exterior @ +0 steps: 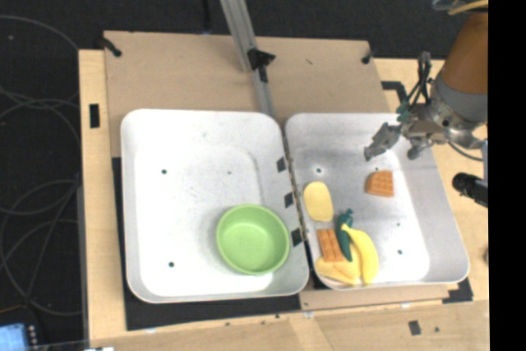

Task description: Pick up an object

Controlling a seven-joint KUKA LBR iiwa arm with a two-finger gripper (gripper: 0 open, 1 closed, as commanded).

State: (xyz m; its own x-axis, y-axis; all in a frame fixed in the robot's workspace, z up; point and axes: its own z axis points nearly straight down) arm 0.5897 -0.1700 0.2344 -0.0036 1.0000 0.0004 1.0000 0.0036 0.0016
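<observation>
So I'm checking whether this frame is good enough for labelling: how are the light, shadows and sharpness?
Camera view: lighting is even and soft; the right bin shows a faint sheen but no hard glare. Shadows are weak, with a soft one beside the green bowl. The image is slightly soft overall, so the gripper and the orange waffle piece lack fine detail. The floor around the bench is dark.

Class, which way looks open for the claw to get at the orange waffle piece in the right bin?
Probably from above: the claw hangs just up and right of the waffle, which lies alone on bare bin floor, nothing over it.
</observation>
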